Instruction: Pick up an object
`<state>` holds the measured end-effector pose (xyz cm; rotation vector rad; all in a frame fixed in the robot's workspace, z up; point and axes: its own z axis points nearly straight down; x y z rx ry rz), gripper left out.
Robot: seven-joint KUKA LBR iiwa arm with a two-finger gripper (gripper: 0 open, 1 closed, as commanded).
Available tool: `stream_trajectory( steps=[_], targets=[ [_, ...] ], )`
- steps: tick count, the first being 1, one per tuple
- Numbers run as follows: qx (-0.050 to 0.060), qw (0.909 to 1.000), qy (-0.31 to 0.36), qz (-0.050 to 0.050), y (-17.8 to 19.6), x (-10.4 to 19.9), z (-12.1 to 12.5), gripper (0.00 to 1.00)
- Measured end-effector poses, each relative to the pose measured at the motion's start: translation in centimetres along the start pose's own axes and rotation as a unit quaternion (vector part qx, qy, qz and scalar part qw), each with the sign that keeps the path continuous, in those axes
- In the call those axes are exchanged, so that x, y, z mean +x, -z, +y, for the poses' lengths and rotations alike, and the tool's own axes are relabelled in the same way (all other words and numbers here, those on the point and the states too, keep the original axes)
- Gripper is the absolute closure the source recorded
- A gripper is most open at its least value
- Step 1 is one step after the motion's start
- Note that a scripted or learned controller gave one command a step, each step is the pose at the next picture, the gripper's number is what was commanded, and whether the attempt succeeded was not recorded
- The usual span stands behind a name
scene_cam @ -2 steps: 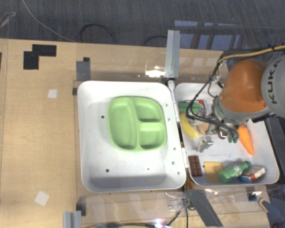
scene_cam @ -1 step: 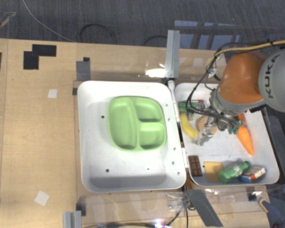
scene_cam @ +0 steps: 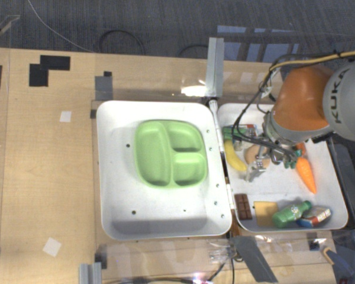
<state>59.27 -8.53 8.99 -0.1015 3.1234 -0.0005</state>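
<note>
Over the right bin (scene_cam: 337,209) the gripper (scene_cam: 259,165) hangs low beneath the arm's orange band (scene_cam: 300,99), close above the bin floor. Whether anything sits in it I cannot tell (cables and wrist hardware crowd that spot). Just left of the gripper lies a yellow banana (scene_cam: 234,158); just right of it lies an orange carrot (scene_cam: 306,174). Toward the bin's near wall sit a brown chocolate bar (scene_cam: 242,206), a tan block (scene_cam: 264,209) and a green bottle (scene_cam: 291,213). 1 green divided tray (scene_cam: 168,152) rests in the left bin (scene_cam: 115,218), well apart from the gripper.
</note>
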Motion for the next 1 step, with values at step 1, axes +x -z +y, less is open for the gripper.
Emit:
stream_trajectory(
  steps=[1],
  targets=[
    [0.001, 0.9999, 0.016, 0.000, 0.05, 1.06, 0.19, 0.00]
  ],
)
